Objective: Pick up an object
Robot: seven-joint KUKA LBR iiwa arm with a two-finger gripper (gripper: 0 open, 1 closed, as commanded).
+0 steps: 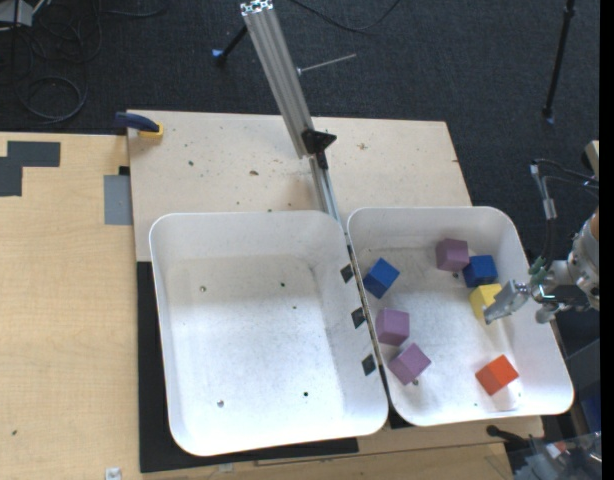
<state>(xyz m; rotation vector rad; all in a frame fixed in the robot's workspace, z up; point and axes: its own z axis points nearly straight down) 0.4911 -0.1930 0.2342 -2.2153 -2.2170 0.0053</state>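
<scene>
Hovering beside the yellow cube [484, 297] in the right bin [532, 393], the metal gripper [505, 303] has an unreadable grip.

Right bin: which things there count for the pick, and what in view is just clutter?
For the pick:
- gripper, at the right bin's right side
- yellow block, nearest the gripper
- two blue blocks
- three purple blocks
- orange block

Lying about:
- left bin
- aluminium bar
- blue clamp
- floor cables
</scene>
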